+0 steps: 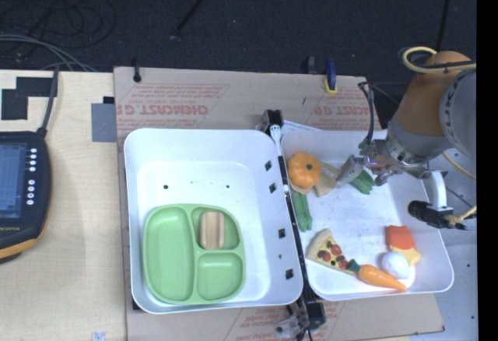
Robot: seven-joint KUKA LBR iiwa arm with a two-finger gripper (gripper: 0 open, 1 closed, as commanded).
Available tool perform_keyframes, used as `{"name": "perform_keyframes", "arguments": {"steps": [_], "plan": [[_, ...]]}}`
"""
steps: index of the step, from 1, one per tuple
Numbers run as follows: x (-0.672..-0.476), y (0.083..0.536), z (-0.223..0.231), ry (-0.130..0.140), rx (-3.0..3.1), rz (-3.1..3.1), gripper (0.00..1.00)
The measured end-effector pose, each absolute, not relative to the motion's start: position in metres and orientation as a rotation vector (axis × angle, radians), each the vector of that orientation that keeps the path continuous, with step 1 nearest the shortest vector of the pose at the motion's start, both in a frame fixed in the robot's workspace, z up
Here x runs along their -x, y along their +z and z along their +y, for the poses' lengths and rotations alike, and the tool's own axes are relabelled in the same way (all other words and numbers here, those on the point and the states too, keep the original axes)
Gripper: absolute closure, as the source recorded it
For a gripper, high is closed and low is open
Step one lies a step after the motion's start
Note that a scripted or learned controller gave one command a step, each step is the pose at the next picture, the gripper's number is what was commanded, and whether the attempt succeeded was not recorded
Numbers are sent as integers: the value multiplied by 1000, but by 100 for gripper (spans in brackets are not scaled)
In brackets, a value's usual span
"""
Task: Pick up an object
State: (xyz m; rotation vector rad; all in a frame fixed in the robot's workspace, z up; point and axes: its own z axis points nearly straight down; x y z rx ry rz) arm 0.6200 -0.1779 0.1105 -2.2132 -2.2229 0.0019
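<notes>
The gripper (359,174) is low in the right bin (432,273), just right of the pumpkin (303,171); a green piece (362,182) seems to sit at its fingertips, but I cannot tell if the fingers are spread or pinching it. Below the pumpkin lies a green pod (300,209) along the bin wall; further below, the pizza (328,250), the carrot (379,275), the egg (394,263). The risk, as I judge: the green piece may only be touched on its edge, so it can slip out on lifting; the fingers are also near the pumpkin, which could roll away.
</notes>
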Motion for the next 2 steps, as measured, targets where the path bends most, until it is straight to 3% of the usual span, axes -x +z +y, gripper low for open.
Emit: {"name": "perform_keyframes", "arguments": {"steps": [1, 2], "plan": [[-574, 201, -165, -1, 2223, -2219, 0], [-562, 149, -200, 9, 2218, -2215, 0]]}}
